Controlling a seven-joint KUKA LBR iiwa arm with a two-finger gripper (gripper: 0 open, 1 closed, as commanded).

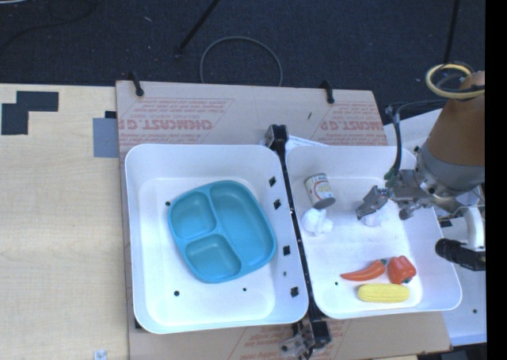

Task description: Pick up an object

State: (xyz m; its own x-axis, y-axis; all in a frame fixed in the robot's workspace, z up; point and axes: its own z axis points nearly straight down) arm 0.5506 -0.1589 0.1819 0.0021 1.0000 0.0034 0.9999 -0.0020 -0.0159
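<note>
- Nearest the camera, in the right shallow white plastic bin (pixel 428 303), a yellow corn-cob-shaped toy (pixel 383 293) lay along the front wall.
- Just behind it, a slim orange-red chili-shaped toy (pixel 363 273) lay beside a stubby red pepper-shaped toy (pixel 402 269); the two looked to be touching at their ends, and the red one sat just above the corn.
- Left shallow white plastic bin (pixel 150 192) held a blue three-compartment plastic tray (pixel 221 230), tilted at an angle, roughly centred.
- Mid right bin: a small white crumpled lump (pixel 316 223) sat near the divider, with a small tipped can with a red-and-white label (pixel 319 189) just behind it.
- The grey two-finger gripper (pixel 372 209) was over the middle of the right bin, right of the can, well apart from the three toys in front. Something small and white sat at its tip; couldn't tell if it was grasped. Couldn't tell if the jaws were released or clenched.
- The arm's orange band (pixel 461 124) was at the right, above the grey wrist.
- Farther back, printed cardboard sheet (pixel 198 116) lay under both bins on the pale wooden desk (pixel 55 231).
- Farthest, dark carpet floor (pixel 238 17) with a looped cable.
</note>
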